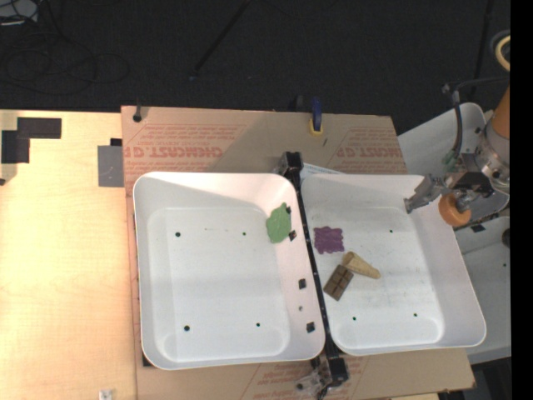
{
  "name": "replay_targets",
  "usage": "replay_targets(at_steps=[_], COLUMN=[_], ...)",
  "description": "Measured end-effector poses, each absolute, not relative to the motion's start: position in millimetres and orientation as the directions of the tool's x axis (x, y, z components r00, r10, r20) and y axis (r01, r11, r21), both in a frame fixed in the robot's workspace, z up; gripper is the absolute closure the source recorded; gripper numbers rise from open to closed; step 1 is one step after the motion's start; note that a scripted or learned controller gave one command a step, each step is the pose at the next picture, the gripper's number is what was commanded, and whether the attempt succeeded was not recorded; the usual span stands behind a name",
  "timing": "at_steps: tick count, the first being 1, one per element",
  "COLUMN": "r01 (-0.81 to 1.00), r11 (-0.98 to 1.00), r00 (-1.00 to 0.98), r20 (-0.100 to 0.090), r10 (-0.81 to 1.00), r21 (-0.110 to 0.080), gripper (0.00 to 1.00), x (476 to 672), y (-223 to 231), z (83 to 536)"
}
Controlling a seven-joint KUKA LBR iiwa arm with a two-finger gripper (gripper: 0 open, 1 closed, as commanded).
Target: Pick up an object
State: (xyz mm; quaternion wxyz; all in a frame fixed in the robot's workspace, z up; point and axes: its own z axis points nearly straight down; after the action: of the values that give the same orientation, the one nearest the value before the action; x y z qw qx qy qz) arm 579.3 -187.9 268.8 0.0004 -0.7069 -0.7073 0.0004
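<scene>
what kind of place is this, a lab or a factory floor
Probably a robotics lab: two white bins sit on cardboard on a bench, small test objects like a green piece lie inside, and cables trail behind.

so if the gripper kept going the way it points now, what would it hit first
Probably the bare floor of the right bin. The gripper points left and downward; the purple piece lies further along, though depth is unclear.

Bright, even light falls from above on the two white bins [225, 352], which glare near white. A soft shadow crosses the left bin's corner at 11 o'clock. The background at 12 o'clock is dark. The picture is slightly soft and grainy throughout.
</scene>
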Motion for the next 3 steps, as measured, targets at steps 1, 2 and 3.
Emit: replay_targets(at_steps=[1, 2, 3], r01=[1.0, 1.0, 1.0], r11=[0.001, 0.008, 0.008], r00=[-0.001, -0.008, -0.008], r20=[0.0, 0.005, 0.004], r10=[1.0, 1.0, 1.0], r21=[-0.002, -0.005, -0.005], gripper=[1.0, 1.0, 1.0], x=[579.4, 570.9, 532.0], y=[-188, -96, -19], z=[279, 265, 278])
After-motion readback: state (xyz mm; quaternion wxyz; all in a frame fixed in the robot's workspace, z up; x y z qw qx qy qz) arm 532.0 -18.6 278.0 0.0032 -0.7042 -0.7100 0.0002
